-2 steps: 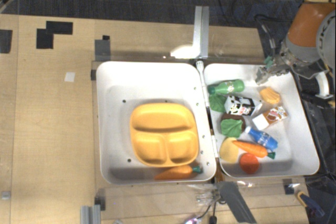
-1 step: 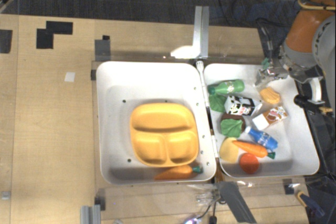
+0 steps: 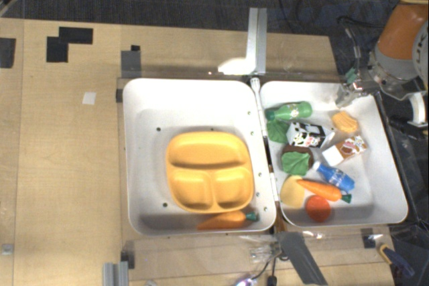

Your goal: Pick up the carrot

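Closest to the camera is the near edge of the bench (image 3: 60,197), which is also the biggest thing before me. It bears the two white bins. The left bin (image 3: 144,144) holds a yellow divided plate (image 3: 211,167) in its middle. The right bin (image 3: 385,171) is crowded with small goods.

My arm (image 3: 402,43) reaches in over the far right corner of the right bin, and my claw (image 3: 347,92) hangs at that bin's far rim. I cannot tell whether it is wide or narrow from this angle. I see no carrot at it.

There are two carrots, and either would serve the task. One carrot (image 3: 224,220) lies in the left bin along the near wall, just beside the plate, with its green end pointing to the divider. The other carrot (image 3: 320,189) lies in the right bin toward the near side. It lies between a blue bottle (image 3: 335,177) and a red tomato (image 3: 319,209) and touches a pale yellow fruit (image 3: 293,191). A green bottle (image 3: 289,110) lies farther back.

By my judgement the task is hardly begun. Both carrots rest on the bin floors, well apart from my claw. Still to do are the travel over, the descent, the grasp and the lift. The one in the right bin is nearer to me but hemmed in by its neighbours.
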